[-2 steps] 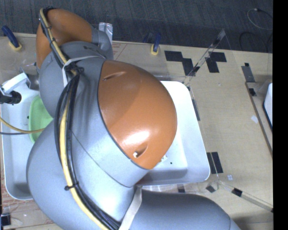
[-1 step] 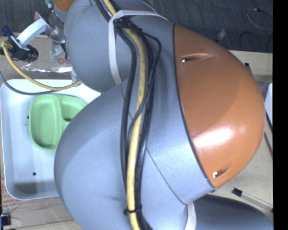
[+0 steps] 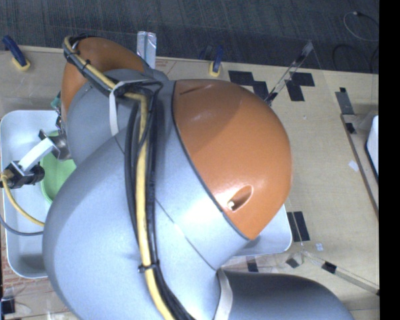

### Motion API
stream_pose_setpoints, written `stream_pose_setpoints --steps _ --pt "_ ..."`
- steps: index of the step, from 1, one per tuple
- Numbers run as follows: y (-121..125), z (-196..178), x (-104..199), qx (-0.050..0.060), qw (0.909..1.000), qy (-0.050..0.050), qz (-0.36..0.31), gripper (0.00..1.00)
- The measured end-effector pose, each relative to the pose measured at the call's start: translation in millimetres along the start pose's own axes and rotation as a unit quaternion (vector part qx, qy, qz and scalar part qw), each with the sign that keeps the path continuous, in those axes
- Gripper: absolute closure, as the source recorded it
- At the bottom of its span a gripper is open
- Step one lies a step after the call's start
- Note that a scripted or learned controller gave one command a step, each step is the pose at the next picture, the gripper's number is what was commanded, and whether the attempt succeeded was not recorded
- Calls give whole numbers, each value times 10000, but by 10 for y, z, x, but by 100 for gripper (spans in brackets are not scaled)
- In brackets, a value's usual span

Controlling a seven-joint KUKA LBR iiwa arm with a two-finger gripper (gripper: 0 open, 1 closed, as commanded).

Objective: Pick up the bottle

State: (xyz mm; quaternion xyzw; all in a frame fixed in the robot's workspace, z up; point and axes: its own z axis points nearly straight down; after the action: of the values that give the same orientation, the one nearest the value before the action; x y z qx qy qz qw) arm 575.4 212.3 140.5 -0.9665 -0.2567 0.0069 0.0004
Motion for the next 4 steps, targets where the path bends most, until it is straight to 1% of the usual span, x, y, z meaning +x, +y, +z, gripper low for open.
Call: stream_pose_setpoints --steps 1,2,3,4 --pt "-132 418 -163 -39 9999 91 80 0" --pt "-166 358 -164 -6 10000 42 30 100" --pt "-177 334 -137 -10 10000 89 16 0" --pt "-192 285 -152 7 10000 25 -26 100"
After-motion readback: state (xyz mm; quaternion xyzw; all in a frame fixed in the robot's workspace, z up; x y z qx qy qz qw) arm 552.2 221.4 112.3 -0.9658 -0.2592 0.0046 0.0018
